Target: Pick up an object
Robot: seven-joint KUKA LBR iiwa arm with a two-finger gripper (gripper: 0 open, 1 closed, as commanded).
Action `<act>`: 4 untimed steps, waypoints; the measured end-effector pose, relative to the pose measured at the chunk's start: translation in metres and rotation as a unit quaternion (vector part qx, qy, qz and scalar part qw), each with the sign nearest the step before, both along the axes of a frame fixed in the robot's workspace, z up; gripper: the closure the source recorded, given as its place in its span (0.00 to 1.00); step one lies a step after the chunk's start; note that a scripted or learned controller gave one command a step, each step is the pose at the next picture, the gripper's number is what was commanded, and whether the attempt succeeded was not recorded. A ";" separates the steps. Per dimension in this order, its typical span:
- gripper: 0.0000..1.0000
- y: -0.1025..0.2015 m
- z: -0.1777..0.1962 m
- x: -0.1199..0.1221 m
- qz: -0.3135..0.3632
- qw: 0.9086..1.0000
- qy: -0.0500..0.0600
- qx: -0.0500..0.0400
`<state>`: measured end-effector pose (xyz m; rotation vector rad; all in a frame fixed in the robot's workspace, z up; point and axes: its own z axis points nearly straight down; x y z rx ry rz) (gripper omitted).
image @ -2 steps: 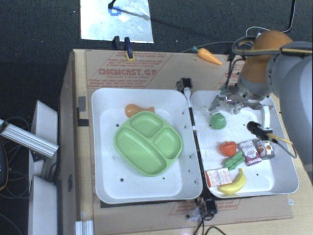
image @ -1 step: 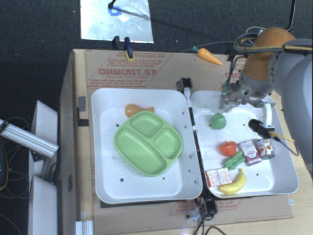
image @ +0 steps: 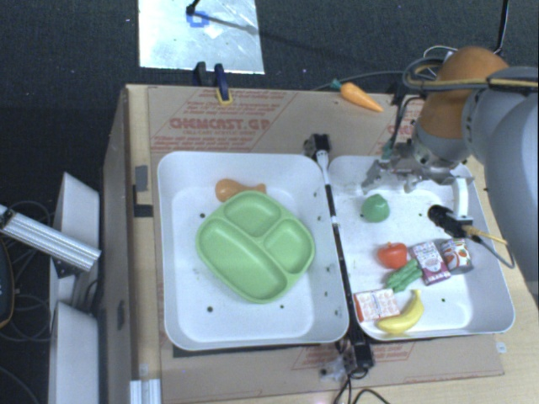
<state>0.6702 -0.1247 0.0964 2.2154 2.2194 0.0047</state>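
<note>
Hiding its own fingers, the gripper (image: 402, 172) hovers near the green ball (image: 376, 207)

We see the arm (image: 497, 133) reaching in from the right, its orange band (image: 459, 87) sitting above the wrist. The gripper (image: 394, 173) hangs at the wrist's lower left (pointing down toward the bench), and nothing shows between its tips.
</note>
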 end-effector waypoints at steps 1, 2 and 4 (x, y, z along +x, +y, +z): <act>0.00 0.015 -0.011 -0.001 0.001 1.000 0.002 0.001; 1.00 0.014 0.000 0.000 0.002 1.000 0.000 0.000; 0.00 -0.001 -0.011 -0.001 -0.001 1.000 0.002 0.000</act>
